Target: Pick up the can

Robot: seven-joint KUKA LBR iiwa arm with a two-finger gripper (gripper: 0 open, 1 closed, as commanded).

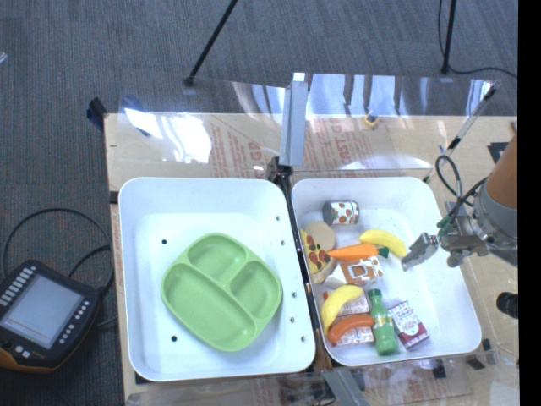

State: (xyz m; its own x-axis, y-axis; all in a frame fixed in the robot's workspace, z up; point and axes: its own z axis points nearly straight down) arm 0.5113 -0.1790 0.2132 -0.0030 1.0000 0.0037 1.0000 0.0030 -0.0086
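While the two-finger gripper (420, 250) hangs apparently empty — finger state unclear — right of the small red-and-white can (341, 213), the neighbouring yellow banana (385, 242) risks being snagged instead.

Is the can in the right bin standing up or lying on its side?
On its side. The can shows its labelled wall lengthwise, with one round end facing left, near the right bin's back wall.

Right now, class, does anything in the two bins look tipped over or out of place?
Yes: the can lies on its side near the back of the right bin, and the green bottle lies flat too.
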